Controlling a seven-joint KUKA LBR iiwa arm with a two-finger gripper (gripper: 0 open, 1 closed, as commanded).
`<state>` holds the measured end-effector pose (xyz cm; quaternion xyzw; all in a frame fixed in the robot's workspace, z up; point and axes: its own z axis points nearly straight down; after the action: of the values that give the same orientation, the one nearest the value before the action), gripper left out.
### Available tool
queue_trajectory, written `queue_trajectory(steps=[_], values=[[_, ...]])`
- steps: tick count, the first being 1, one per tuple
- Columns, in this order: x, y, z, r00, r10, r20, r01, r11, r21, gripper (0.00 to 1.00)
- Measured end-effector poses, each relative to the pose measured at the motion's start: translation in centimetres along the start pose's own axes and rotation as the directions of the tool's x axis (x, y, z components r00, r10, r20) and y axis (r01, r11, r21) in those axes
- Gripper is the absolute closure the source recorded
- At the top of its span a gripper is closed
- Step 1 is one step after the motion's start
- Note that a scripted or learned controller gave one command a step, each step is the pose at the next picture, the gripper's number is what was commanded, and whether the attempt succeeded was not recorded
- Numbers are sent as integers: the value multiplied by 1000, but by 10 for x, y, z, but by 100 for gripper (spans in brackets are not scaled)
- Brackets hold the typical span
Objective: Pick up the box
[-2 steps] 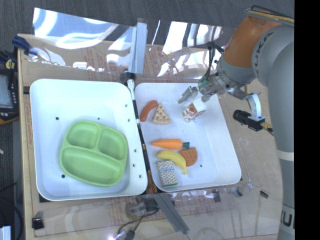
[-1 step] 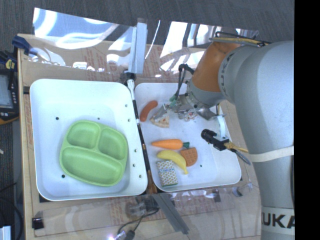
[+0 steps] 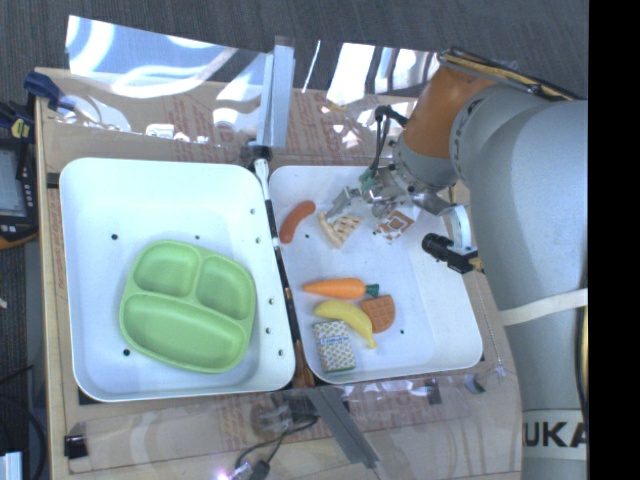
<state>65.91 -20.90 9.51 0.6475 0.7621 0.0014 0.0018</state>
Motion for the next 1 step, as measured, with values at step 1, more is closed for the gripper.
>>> queue_trajectory(steps=[1], values=[[76,-19,1,1000,-26,-1,26,1000,3,0]])
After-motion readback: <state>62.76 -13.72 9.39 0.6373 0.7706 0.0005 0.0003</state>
